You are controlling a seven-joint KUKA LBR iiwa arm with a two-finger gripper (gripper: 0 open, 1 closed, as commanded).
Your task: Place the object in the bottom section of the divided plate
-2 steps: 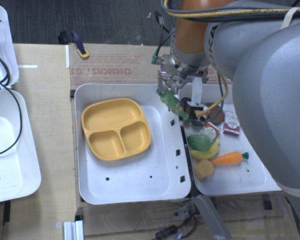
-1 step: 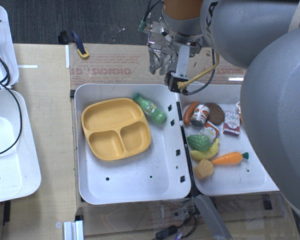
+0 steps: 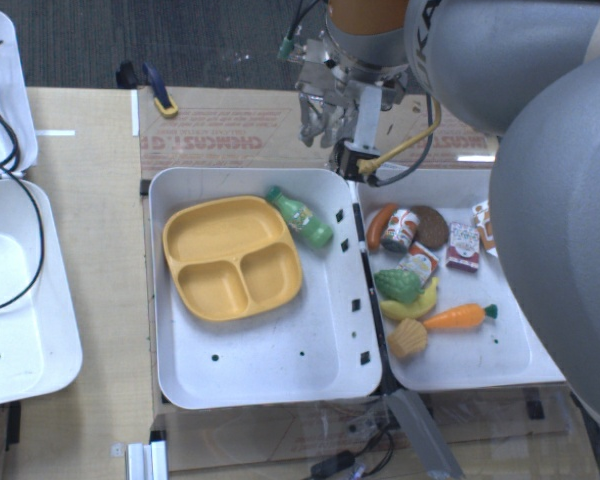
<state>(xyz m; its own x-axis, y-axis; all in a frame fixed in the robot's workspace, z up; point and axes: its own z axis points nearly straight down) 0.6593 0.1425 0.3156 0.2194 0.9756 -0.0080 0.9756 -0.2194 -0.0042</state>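
A yellow divided plate [image 3: 232, 256] lies in the left bin [image 3: 260, 373], with one wide section at the back and two smaller ones at the front. All three sections hold nothing. A green toy bottle [image 3: 300, 218] lies on its side against the plate's back right corner. My gripper [image 3: 323, 128] hangs high above the back rim of the bins, near the wall between them and behind the bottle. Nothing shows in its grasp.
The right bin [image 3: 500, 363] holds several toy foods: a sausage [image 3: 380, 224], a can [image 3: 401, 230], a brown cookie [image 3: 433, 226], a red carton [image 3: 464, 247], a green vegetable [image 3: 400, 285], a banana [image 3: 412, 307], a carrot [image 3: 458, 317] and a muffin [image 3: 407, 339]. White equipment with black cable [image 3: 10, 268] stands at the left.
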